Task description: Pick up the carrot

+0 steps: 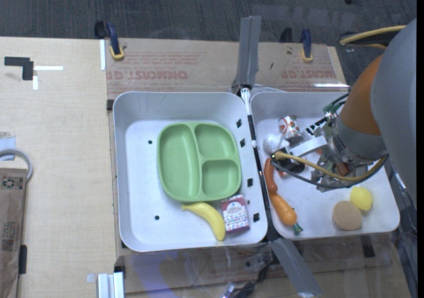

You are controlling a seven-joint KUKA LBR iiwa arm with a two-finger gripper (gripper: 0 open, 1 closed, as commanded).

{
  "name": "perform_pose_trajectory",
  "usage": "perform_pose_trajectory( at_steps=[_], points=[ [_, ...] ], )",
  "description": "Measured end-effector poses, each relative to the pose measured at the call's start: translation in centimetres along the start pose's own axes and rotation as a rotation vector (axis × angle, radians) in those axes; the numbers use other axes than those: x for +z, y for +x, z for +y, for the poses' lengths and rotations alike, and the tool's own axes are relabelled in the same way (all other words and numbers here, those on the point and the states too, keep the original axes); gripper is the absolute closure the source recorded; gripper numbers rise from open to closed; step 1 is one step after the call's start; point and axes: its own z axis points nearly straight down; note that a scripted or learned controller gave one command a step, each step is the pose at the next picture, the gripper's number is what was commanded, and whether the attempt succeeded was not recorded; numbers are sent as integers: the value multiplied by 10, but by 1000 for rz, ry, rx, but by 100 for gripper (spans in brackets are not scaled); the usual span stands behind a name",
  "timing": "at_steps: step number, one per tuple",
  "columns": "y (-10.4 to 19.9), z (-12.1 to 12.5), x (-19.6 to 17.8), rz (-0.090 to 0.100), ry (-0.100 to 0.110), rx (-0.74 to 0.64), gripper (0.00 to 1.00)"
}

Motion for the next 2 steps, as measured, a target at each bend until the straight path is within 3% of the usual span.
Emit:
perform_pose_trajectory(
  at_steps=[1,2],
  points=[
    [-22,34,91,-1,3,7,100],
    [-8,-29,0,0,0,0,100]
  ],
)
